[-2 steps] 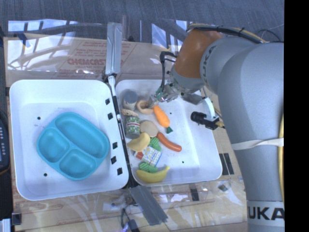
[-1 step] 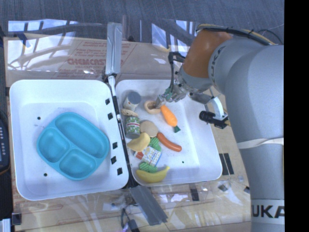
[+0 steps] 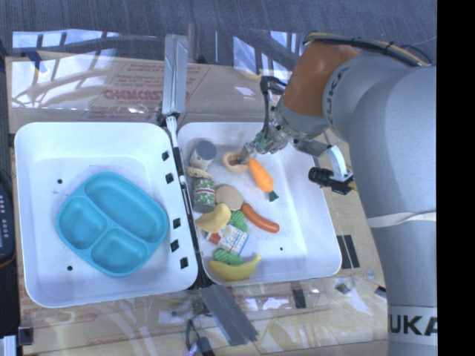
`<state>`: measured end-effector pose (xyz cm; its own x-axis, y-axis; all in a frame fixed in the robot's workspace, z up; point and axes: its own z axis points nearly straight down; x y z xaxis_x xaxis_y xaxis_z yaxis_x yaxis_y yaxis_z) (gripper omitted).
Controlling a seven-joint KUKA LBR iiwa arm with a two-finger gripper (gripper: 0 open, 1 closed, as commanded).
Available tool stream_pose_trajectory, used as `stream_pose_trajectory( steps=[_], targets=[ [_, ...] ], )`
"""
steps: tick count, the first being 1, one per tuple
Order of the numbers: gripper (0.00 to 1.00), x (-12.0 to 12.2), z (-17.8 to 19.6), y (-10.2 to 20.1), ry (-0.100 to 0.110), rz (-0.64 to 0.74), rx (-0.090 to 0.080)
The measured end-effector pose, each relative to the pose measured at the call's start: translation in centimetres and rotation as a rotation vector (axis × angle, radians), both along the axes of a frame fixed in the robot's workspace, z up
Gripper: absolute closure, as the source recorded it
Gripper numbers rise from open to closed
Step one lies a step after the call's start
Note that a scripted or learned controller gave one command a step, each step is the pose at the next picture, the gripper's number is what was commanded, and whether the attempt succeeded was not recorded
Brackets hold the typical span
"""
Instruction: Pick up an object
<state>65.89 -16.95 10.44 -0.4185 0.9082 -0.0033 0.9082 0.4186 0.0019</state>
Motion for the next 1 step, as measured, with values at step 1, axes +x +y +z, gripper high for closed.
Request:
stream_pose_trajectory(
  steps=[1],
  targets=[
    [1.00,-0.26,-0.70,2.92,0.009,-0.148,0.003]
  ],
)
